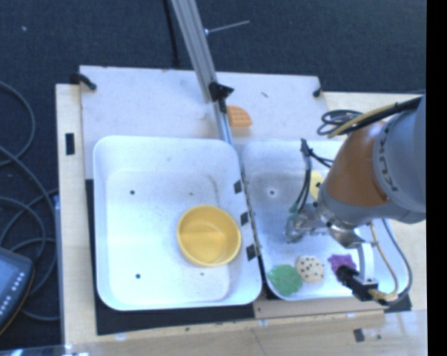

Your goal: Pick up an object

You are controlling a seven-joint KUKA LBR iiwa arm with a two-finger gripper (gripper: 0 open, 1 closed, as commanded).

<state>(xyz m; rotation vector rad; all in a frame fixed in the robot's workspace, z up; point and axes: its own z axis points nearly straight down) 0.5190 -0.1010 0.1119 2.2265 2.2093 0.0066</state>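
The arm (371,173) reached down into the right bin (271,170), its gripper (297,228) low over the bin's floor near the middle. Whether the jaws were wide or narrow could not be told from this slant, and nothing could be made out between them. The candidate objects lay along the near edge of that bin: a green piece (285,278), a cream dotted ball (310,268) just beside it, and a purple piece (342,262) further right. A yellow bowl (208,234) sat in the left bin (134,169). By this reading the pick had not yet been made; closing on an object and lifting remained.
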